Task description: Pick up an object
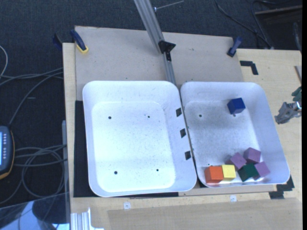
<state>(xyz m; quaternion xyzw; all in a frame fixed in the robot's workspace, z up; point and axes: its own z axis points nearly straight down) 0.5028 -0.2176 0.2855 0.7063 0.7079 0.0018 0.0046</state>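
a robotics lab: a plywood bench clamped with blue clips at 11 and 1 o'clock, 2 white bins side by side, loose cables on dark carpet at 9 o'clock.

Small grey metal gripper with teal trim.

No text, label, brand, number or sign can be read anywhere: the bench, the 2 white bins and the colored blocks bear no legible marks, and the device at the left edge is too small to read.
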